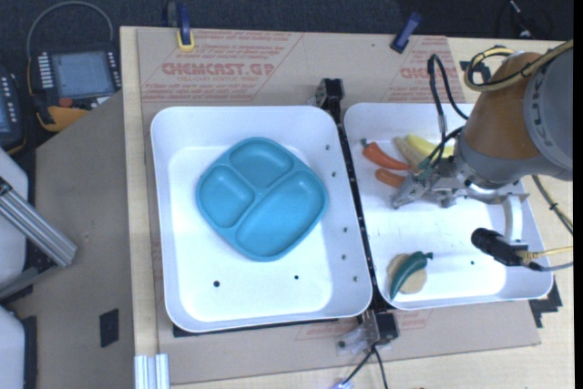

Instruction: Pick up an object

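The right bin (455, 273) holds two orange carrot-shaped pieces (381, 156), a yellow piece (417, 144) beside them, and a tan and green object (408, 271) near the front wall. My gripper (408, 192) is low in this bin, just in front of the orange pieces and touching or nearly touching the nearer one (390, 178). The grey arm with its orange band (496, 127) covers the bin's right part. I see nothing held clearly in the gripper.
The left bin (173, 223) carries a blue divided plate (262, 196) in its middle. A black connector with a yellow cable (499, 246) hangs off the wrist over the right bin's front right. Clamps sit between the bins (330, 92).
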Action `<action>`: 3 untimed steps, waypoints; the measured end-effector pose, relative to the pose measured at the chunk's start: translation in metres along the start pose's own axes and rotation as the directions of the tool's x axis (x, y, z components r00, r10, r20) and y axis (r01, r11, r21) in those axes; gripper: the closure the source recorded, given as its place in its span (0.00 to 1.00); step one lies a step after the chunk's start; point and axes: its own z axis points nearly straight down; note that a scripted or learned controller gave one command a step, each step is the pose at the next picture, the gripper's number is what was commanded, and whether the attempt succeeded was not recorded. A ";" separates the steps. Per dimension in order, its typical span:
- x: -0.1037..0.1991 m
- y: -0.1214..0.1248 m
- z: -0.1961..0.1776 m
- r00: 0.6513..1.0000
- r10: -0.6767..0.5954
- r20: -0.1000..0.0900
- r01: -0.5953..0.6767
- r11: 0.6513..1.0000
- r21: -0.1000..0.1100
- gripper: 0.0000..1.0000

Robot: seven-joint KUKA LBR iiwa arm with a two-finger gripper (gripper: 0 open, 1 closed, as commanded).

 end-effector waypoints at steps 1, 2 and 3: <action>0.000 0.001 -0.012 1.000 0.001 0.002 -0.001 1.000 -0.005 1.00; -0.003 -0.001 -0.075 1.000 0.000 0.004 0.000 1.000 -0.011 1.00; -0.009 -0.003 -0.137 1.000 -0.001 0.004 0.001 1.000 -0.011 1.00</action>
